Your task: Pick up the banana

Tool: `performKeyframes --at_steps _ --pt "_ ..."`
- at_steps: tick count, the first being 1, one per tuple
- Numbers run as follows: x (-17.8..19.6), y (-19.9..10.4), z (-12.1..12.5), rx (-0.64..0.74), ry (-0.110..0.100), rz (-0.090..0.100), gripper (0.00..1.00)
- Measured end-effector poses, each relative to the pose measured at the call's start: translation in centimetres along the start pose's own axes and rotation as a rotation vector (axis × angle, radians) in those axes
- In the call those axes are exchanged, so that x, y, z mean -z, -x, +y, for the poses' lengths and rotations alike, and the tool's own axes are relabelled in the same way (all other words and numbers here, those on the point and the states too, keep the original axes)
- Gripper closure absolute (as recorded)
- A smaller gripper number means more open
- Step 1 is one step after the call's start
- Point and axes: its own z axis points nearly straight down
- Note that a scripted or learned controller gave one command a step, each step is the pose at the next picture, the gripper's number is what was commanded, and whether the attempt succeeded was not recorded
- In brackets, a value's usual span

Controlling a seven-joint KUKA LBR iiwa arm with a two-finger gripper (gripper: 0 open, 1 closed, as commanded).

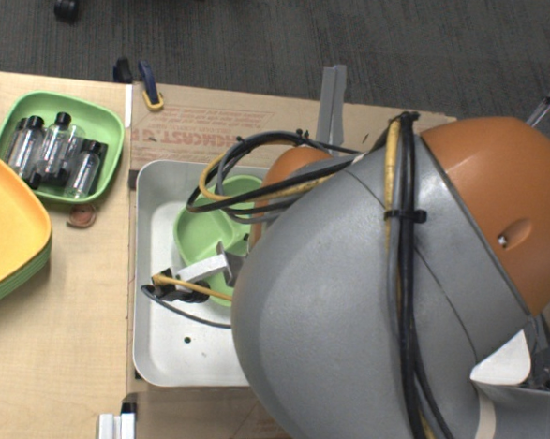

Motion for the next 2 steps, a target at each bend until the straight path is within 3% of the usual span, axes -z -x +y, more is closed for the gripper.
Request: performKeyframes --at_steps 1,2 --pt "4.7 -5.6 0.5 0.144 0.002 -0.002 1.0" --pt "2.0 -13.0 -1.4 0.027 0.0 0.012 1.0"
